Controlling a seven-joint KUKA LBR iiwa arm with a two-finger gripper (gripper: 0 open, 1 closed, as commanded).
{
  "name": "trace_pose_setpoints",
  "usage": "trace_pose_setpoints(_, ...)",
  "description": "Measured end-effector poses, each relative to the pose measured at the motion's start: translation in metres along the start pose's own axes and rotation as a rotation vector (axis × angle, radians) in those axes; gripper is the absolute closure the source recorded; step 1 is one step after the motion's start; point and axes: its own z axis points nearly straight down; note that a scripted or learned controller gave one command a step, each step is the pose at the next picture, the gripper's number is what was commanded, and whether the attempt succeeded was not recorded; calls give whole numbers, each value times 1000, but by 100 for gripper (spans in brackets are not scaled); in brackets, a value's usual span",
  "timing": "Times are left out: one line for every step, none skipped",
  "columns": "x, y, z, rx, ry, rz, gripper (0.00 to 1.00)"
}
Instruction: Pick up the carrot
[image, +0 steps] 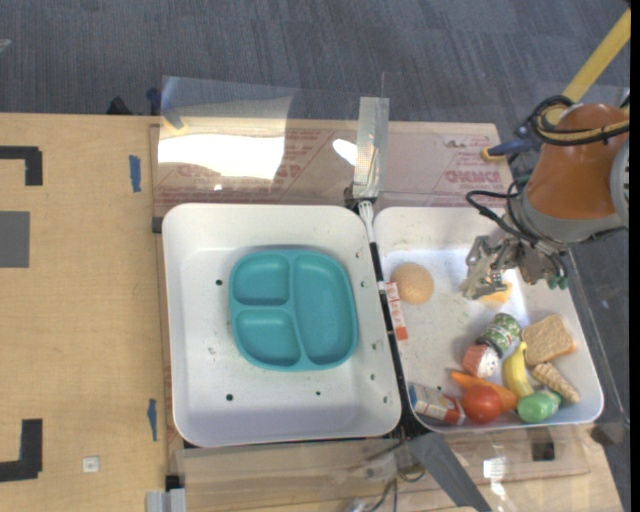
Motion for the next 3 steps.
trace_pose_setpoints(25, -62, -43, 1, 12, 33, 100)
trace_pose_setpoints(25, -59, -40, -2, 16, 29, 0)
trace_pose_setpoints(-10, -54, 7, -1, 14, 156, 0)
